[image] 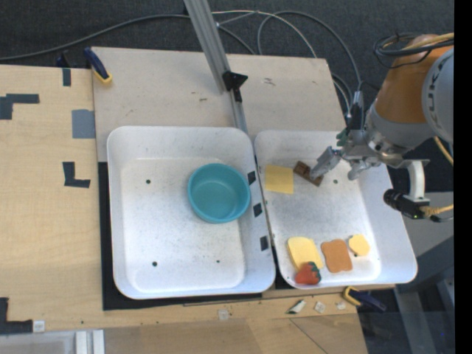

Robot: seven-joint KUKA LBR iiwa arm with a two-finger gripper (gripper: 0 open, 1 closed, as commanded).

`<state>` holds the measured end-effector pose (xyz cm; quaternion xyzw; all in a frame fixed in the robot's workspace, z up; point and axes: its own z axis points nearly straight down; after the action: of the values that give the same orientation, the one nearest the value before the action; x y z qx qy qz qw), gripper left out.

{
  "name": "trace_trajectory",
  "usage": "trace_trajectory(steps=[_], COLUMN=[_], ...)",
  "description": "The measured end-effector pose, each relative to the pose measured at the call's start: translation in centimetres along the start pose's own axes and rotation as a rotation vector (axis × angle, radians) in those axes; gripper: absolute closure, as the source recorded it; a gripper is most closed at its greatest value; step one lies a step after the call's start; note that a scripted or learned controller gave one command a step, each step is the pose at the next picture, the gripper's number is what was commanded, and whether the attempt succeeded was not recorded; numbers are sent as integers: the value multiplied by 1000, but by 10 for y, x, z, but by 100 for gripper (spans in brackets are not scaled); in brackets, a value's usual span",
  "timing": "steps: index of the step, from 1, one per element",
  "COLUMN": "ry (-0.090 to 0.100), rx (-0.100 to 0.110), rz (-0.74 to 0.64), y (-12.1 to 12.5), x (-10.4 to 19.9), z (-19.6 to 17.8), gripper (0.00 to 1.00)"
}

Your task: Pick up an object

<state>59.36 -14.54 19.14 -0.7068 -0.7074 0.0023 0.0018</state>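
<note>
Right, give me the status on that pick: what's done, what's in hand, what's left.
Done: the arm has reached over the right bin, and its gripper sits by the small brown block. In hand: nothing that I can confirm; one finger seems to touch the block, but a grip isn't visible. Left: grasping and lifting. The yellow square, strawberry and blue bowl lie untouched.

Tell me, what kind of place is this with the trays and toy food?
Probably a robotics lab test bench: a grey-and-orange robot arm reaches over two white bins, loose cables trail behind, and the right bin holds toy food.
</note>
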Motion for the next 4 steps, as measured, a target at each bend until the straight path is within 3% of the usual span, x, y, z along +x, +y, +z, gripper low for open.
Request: trace_trajectory(steps=[1,2,3,4], ry=[1,-1,0,0], rx=[3,-6,-6,-11], rz=[0,-1,-2,-1], y=[-6,-5,-5,-2], x=[-3,-2,-1,2], z=[63,103,92,29], gripper=[0,0,100,100])
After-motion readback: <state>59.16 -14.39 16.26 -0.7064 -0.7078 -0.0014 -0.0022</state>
